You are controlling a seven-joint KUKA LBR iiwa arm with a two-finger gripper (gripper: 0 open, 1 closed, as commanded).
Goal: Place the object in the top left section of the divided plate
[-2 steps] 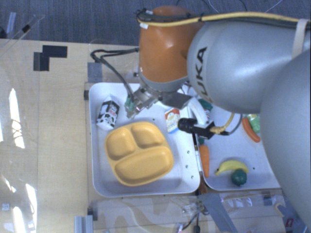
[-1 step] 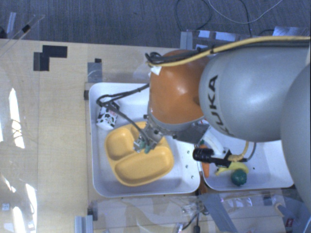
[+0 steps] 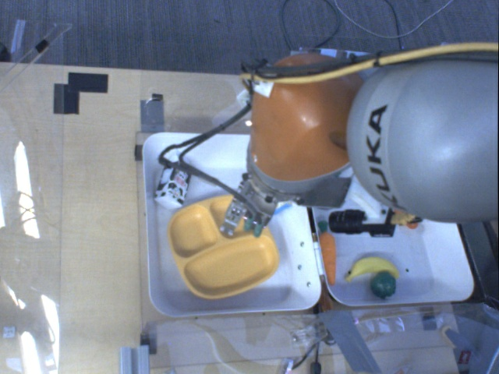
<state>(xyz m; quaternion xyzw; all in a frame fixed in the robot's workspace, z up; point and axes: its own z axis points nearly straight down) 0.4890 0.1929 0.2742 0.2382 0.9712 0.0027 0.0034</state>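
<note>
Pale wooden table (image 3: 78, 232), two white bins: the claw (image 3: 242, 218) hovers over the yellow divided plate (image 3: 222, 255) in the left bin (image 3: 160, 287). A small green object (image 3: 256, 227) sits right at its tips; grip unclear. Banana (image 3: 373, 267) and carrot (image 3: 328, 257) lie off to its right.

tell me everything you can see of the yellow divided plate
The yellow plate lies flat in the left white bin, turned at a slant. It looks like smooth, glossy plastic with rounded edges, raised ridges splitting it into one large section and smaller ones. The hand sits over its upper right part, hiding some of it. A small black-and-white object lies by its upper left edge.
</note>
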